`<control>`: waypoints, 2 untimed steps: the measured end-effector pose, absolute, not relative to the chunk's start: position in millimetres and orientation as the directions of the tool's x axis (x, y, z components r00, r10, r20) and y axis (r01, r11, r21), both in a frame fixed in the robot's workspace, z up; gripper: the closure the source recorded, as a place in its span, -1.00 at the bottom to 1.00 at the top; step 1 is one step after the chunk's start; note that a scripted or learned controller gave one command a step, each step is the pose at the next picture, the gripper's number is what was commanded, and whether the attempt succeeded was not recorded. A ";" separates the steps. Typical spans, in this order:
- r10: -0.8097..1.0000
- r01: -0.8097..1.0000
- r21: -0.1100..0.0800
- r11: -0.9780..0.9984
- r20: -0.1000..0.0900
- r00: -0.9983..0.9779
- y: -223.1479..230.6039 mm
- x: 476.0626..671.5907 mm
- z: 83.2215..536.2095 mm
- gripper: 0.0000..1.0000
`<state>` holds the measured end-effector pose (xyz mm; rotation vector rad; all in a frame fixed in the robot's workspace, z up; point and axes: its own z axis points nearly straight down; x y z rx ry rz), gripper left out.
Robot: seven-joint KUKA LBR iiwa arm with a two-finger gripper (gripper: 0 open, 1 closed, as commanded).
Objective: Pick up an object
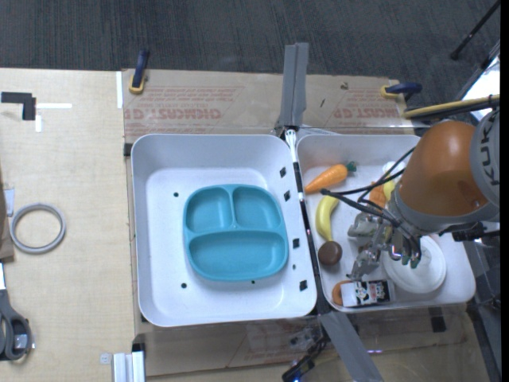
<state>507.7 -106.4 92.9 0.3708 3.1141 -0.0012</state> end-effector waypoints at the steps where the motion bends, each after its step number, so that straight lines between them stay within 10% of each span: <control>1: 0.355 0.355 0.000 0.935 -0.004 -0.935 -150.8 560.9 92.5 -1.00; 2: 0.373 0.373 -0.001 0.928 -0.004 -0.928 -113.6 623.6 92.8 -1.00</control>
